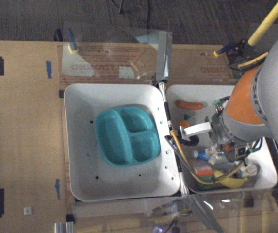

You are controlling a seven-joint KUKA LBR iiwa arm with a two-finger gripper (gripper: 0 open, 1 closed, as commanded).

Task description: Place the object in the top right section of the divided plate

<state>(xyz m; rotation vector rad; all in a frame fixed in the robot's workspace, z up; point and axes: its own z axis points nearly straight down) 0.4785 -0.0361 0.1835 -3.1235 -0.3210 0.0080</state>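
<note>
Teal divided plate [127,136] mid-bin [80,101]

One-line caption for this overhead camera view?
Grey arm's gripper hovers over right white bin of small objects; teal divided plate sits in left bin.

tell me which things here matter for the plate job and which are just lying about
Job: plate in the left bin; gripper over the right bin.
Lying about: sausage, banana, blue tape.

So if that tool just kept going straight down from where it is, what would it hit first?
Probably the small toys in the right bin, likely the blue piece just below the tool. Depth is hard to judge from above.
</note>
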